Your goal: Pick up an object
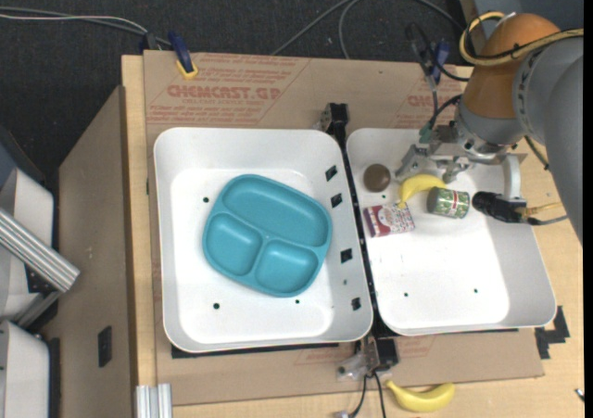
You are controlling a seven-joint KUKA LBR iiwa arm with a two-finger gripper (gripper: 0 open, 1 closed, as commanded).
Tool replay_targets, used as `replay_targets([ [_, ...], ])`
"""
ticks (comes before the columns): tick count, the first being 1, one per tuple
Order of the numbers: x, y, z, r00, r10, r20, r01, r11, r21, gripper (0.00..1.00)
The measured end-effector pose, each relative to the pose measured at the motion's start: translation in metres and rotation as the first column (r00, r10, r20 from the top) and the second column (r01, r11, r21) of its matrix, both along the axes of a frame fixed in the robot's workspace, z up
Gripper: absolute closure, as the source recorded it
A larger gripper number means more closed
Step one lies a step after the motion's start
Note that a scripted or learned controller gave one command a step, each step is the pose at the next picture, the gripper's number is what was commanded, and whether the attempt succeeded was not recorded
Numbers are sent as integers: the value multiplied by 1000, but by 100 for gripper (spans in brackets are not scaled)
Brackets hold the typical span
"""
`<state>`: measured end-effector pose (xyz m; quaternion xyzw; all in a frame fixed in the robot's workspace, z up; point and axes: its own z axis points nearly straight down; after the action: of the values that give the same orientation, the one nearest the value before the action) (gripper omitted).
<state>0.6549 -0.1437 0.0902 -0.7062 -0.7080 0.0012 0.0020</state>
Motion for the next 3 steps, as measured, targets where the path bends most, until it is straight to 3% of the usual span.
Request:
replay_targets([
  [1, 2, 0, 15, 1000, 1, 6, -1, 1000, 0, 100],
  [3, 6, -2, 126, 1000, -1, 12, 1, 1000, -3, 100],
])
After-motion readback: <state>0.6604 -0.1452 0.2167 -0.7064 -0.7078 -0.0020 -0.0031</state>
